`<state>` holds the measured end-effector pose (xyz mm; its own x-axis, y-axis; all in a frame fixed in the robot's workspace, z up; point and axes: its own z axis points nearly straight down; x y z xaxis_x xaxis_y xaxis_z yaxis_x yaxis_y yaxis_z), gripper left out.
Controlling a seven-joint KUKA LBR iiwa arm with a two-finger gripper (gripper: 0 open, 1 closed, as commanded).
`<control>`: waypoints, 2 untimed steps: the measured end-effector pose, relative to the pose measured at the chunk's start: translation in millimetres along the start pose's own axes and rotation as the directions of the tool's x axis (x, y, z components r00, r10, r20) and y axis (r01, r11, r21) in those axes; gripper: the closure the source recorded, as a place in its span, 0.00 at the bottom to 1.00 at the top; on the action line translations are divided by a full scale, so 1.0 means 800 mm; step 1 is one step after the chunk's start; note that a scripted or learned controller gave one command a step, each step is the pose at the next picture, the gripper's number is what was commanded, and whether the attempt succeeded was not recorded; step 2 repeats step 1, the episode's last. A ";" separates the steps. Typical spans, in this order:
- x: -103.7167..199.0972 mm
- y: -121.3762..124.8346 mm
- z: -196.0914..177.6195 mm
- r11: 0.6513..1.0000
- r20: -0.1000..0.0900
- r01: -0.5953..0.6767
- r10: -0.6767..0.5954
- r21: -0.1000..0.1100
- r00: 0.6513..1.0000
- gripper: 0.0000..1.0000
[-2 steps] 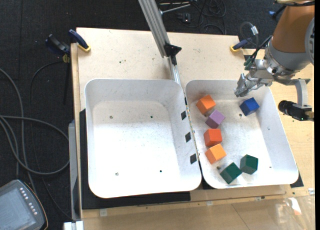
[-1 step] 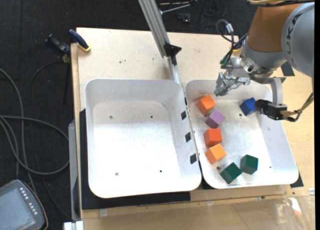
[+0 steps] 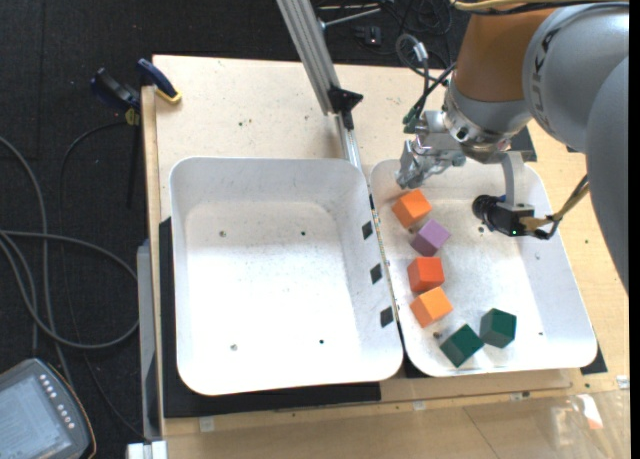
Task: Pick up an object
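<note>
Several small blocks lie in the right bin (image 3: 560, 297). An orange block (image 3: 411, 208) sits near the bin's far left corner, with a purple block (image 3: 431, 237) just in front of it. A red-orange block (image 3: 425, 273) and another orange block (image 3: 432, 305) follow toward the front. Two dark green blocks (image 3: 462, 344) (image 3: 497, 327) rest near the front rim. My gripper (image 3: 414, 177) hangs right above the far orange block, its tips close to the block's top. Nothing shows between its tips.
The left bin (image 3: 200, 197) stands beside the right one, their rims meeting along the middle. A slanted aluminium bar (image 3: 305, 32) runs from the top down to the bins' far junction. A blue and yellow clamp (image 3: 140, 87) lies at the bench's far left corner.
</note>
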<state>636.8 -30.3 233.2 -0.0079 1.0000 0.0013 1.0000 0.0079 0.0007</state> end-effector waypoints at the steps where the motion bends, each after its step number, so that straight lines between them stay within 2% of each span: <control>1: 0.080 -0.006 -0.002 1.000 -0.001 0.001 -0.001 0.002 1.000 1.00; 2: 0.080 -0.006 -0.002 1.000 -0.001 0.001 -0.001 0.002 1.000 1.00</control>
